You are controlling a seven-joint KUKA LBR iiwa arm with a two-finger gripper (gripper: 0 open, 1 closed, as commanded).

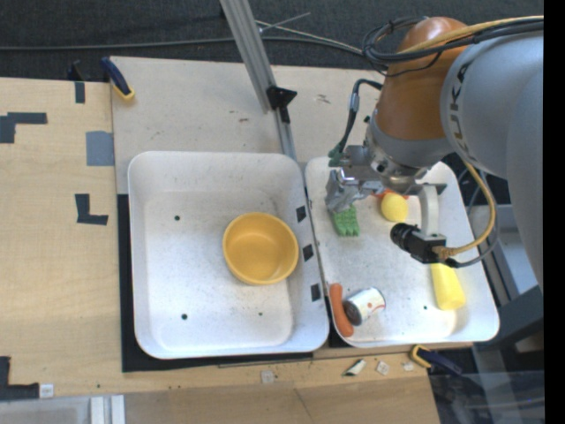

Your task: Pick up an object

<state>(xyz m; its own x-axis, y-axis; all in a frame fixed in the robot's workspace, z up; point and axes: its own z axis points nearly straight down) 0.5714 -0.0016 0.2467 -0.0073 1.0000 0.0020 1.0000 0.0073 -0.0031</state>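
Over the right-hand bin (459, 325) hangs the arm (494, 87), the biggest thing here, reaching from three o'clock with its orange band low above the wrist, a pose that looks set for a straight-down grab. Next in size, the left-hand bin (159, 325) carries a yellow bowl (260, 248) sitting upright near its middle. The gripper (340, 197) sits right over the top end of a green block (347, 221), touching or nearly so; whether the claw is open, closed or gripping cannot be told from this angle. That block lies at about ten o'clock in its bin, long axis running roughly twelve to six. Around it rest a yellow ball (395, 207), a yellow bar (448, 287), a small cup (364, 305) and an orange carrot-like piece (339, 310).
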